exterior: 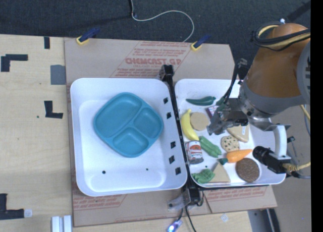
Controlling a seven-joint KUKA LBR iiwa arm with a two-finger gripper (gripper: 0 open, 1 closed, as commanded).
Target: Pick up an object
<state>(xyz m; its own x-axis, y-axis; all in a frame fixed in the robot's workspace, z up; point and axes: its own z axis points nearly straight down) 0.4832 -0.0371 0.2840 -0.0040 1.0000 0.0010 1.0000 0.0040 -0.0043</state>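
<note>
Pincer point(218, 123) hovers low over right bin point(262, 85), above the toy-food pile; can't tell its state. Nearest targets: tan round point(198, 121), banana point(188, 125), green pepper point(201, 100). Best to drop straight onto one isolated piece, avoiding neighbours touching it. Left bin point(83, 125) has blue plate point(128, 123).

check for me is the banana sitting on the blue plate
No, the banana lies in the right bin among the other toy food, while the blue plate sits in the left bin.
</note>
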